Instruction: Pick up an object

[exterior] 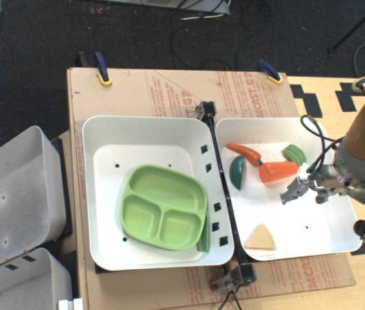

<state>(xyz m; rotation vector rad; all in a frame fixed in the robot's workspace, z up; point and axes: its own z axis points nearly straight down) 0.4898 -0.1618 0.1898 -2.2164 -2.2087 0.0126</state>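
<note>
Carrot piece [278, 170] sits just beside the gripper [296, 190], whose fingers look spread and empty; crowding neighbours risk a glancing miss.

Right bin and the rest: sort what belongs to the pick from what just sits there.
For the pick: gripper, orange carrot, red pepper, dark green piece, light green piece, tan wedge, right bin.

Lying about: green tray, left bin, clamps.

Dark carpet [33, 37] lay far and left, crossed by black cables [195, 41]; brown cardboard [163, 89] covered the bench.
</note>
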